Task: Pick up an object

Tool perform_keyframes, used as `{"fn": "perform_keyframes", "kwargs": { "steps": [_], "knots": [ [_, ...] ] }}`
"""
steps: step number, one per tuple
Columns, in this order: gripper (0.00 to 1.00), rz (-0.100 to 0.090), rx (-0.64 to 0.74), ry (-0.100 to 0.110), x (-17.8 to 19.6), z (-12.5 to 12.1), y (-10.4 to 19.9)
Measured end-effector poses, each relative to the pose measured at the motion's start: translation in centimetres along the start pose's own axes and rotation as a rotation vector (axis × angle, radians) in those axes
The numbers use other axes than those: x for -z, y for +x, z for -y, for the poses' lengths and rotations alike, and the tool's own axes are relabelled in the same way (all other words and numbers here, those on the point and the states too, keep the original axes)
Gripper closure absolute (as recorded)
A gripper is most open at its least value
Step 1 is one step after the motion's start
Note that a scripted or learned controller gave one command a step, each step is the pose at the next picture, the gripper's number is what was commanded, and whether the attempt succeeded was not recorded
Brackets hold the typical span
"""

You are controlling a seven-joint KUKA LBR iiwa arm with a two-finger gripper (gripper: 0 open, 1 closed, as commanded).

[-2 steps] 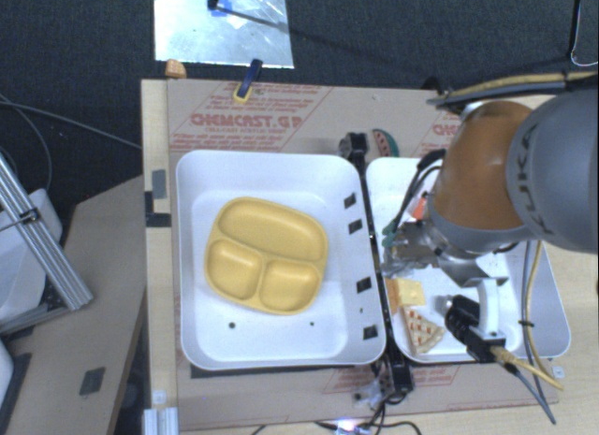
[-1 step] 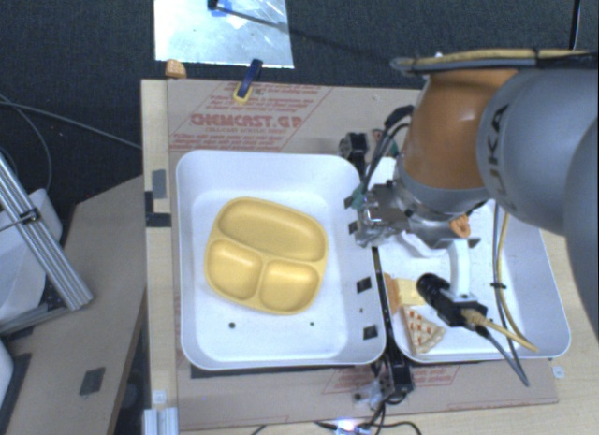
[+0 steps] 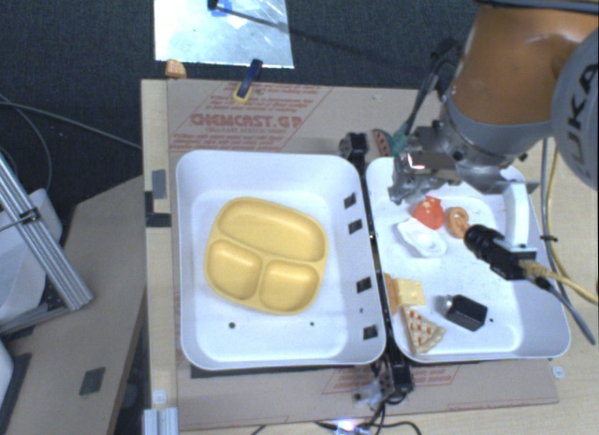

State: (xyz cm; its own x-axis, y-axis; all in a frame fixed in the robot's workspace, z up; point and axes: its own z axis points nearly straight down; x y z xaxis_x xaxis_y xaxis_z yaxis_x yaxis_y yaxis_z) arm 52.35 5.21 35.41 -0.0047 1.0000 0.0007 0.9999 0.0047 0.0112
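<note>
Nearest me in the right white bin (image 3: 538, 335) I see a waffle-patterned pizza-slice toy (image 3: 423, 332), a small black block (image 3: 465, 311) and a pale yellow cheese-like square (image 3: 405, 291); farther back lie a white curved plastic piece (image 3: 420, 239), a red strawberry-shaped toy (image 3: 429, 212) and an orange ring (image 3: 457, 221). The left white bin (image 3: 197, 330) holds a yellow three-compartment plate (image 3: 265, 254). I judge this the approach step: the gripper (image 3: 410, 181) hangs over the bin's far edge, just beyond the strawberry, apart from it. I cannot tell how it is set. Next it must descend squarely onto one piece.
</note>
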Motion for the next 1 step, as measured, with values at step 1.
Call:
{"fn": "perform_keyframes", "kwargs": {
  "steps": [1],
  "knots": [
    [1.00,0.004,-0.011,0.008,-6.68,-4.05,-14.84]
  ]
}}
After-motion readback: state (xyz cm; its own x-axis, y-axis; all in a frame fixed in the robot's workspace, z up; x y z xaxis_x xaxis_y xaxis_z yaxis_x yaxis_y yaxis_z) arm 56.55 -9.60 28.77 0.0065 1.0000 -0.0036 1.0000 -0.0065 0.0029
